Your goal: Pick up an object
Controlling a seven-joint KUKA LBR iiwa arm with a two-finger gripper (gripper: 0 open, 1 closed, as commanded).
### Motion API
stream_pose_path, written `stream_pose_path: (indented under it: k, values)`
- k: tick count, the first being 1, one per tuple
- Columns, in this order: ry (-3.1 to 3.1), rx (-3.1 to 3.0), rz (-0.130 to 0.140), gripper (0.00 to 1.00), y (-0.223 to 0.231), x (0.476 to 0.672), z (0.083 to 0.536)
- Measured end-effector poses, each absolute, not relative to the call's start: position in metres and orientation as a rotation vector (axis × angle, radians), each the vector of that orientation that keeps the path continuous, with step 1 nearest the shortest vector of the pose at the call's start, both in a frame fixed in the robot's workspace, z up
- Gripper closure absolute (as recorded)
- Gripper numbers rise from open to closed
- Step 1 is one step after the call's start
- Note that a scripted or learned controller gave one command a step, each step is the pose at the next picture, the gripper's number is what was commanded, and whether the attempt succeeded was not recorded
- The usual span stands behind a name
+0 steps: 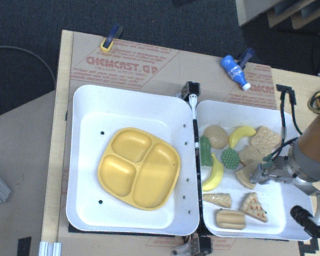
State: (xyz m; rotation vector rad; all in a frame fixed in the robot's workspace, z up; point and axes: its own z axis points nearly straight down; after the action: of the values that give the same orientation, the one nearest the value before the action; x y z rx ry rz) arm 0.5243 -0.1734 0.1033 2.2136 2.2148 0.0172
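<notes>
the gripper is low in the right bin, by its right wall, at the tan cracker pieces; i cannot tell its state, since the wrist hides it. nothing looks lifted, so the pick seems unfinished. the yellow tray lies mid left bin.

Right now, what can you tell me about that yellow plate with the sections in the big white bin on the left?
The yellow divided plate is a rounded-square tray that looks like smooth plastic, moulded into three compartments: one wide one on its right side and two smaller ones on its left. All three hold nothing. It lies flat and face up near the middle of the left white bin, turned slightly askew to the bin's walls. It rests on the bin floor alone, clear of the walls, with nothing else touching it.
</notes>
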Motion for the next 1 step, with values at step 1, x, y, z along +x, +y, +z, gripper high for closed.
stream_pose_path:
  k: [1]
  values:
    - [2.217, 2.215, 0.004, 1.0, -0.173, 0.5293, 0.1668]
